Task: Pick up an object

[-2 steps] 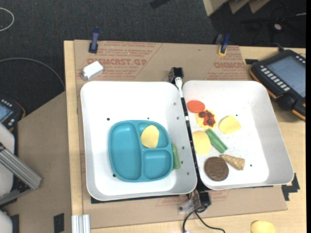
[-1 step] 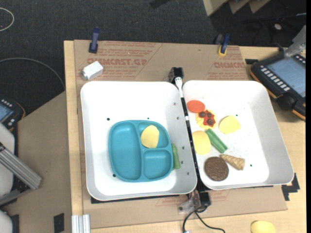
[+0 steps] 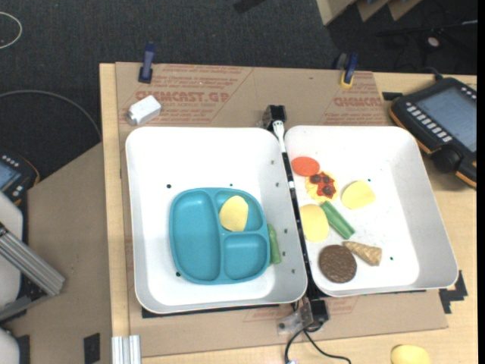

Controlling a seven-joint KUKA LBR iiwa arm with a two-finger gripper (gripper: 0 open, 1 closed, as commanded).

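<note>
Pre-grasp step, nothing being lifted. Toy foods are lying in the right bin (image 3: pixel 394 146) toward its near-left corner: brown cookie (image 3: pixel 337 263), green stick (image 3: pixel 336 220), orange disc (image 3: pixel 306 165). Yellow piece (image 3: pixel 234 212) is sitting in the teal tray (image 3: pixel 195 237), left bin (image 3: pixel 151 203). Gripper state: cannot tell. Next move is probably calling for descending over one piece.

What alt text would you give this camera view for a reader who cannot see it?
Two shallow white bins sit side by side on a bench: the left bin holds a blue divided tray with a yellow piece in its upper right compartment. The right bin holds scattered toy food, including an orange disc, a brown disc and a green stick.
</note>
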